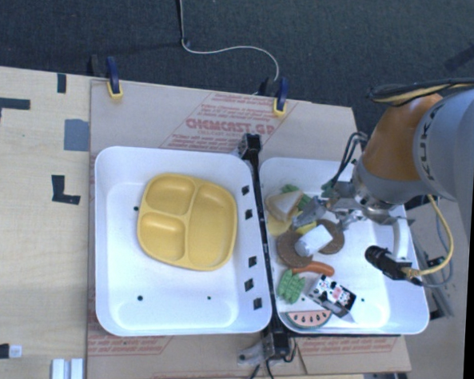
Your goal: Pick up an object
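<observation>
We are looking down on a brown board that is lying on a pale wooden bench, and two white bins are sitting on it side by side. The left bin, in the middle of the frame, is holding a yellow plate with three parts, and the plate is lying flat near the top of that bin. The right bin is holding a small heap of toy things along its left side. We are seeing a pale round thing at the top of the heap, a brown thing with a white patch under it, an orange carrot shape below that, a green bumpy piece beside the carrot, a black and white piece to its right, and a watermelon slice at the bottom edge of the bin. The grey arm with its orange band is reaching in from the upper right of the frame. The gripper is hanging low over the top of the heap, just beside the pale round thing and the brown thing. We cannot tell if its jaws are spread or pressed together, or if they are pinching anything. Two blue clamps are gripping the top edge of the board.
</observation>
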{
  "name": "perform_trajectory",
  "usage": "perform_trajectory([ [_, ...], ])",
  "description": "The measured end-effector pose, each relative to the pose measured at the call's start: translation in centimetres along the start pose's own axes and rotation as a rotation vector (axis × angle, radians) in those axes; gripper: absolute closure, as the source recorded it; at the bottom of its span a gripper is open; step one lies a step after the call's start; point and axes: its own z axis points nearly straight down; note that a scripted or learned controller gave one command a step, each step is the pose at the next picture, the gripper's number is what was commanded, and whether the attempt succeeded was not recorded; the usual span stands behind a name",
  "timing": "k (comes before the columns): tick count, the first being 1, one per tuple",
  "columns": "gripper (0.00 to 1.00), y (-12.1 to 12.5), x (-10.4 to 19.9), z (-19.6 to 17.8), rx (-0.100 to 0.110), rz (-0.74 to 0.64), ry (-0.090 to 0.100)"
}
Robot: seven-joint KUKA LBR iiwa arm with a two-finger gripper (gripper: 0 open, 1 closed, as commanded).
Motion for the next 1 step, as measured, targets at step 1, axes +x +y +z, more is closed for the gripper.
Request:
perform_trajectory([
  [1,0.00,4.01,1.76,5.44,-0.018,-0.007,-0.002],
])
